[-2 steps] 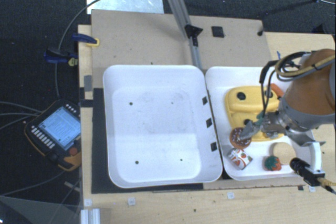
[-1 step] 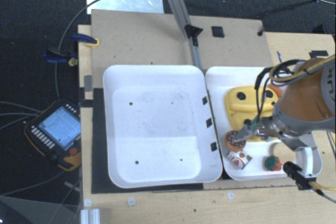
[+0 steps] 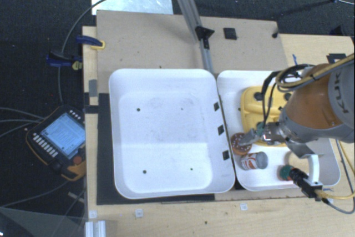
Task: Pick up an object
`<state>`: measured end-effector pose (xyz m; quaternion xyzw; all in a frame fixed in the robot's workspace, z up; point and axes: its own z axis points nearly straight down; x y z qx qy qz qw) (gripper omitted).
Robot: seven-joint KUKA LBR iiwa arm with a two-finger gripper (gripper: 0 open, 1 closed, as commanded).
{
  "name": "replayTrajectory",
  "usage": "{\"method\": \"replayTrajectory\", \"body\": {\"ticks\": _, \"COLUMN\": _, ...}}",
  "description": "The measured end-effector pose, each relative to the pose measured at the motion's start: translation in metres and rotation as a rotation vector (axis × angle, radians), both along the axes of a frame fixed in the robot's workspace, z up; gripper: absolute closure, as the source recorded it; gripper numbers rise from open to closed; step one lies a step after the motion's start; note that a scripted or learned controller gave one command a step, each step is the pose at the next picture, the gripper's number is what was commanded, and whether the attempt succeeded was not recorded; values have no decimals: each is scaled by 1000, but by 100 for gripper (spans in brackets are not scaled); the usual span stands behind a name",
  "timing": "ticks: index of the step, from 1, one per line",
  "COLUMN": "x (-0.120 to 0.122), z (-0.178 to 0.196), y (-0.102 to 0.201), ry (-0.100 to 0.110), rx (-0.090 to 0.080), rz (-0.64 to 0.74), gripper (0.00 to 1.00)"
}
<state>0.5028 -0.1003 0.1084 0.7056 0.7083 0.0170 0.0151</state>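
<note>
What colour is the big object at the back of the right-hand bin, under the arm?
Yellow. The large object shows best in the camera view, partly covered by the arm.

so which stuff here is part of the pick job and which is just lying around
Part of the job:
- gripper, low in the right bin
- yellow object
- brown round object
- red-and-white can
- green object

Just lying about:
- left bin
- teach pendant on the floor
- blue clamps on the bench edge
- cables on the floor
</note>
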Motion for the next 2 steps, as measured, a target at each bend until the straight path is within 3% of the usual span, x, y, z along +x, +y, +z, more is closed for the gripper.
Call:
{"method": "replayTrajectory", "body": {"ticks": 1, "x": -13, "z": 1, "y": -6, "ry": 41, "rx": -2, "rz": -1, "gripper": 100}}
{"method": "replayTrajectory", "body": {"ticks": 2, "x": -12, "z": 48, "y": -15, "ry": 40, "rx": -4, "rz": -1, "gripper": 100}}
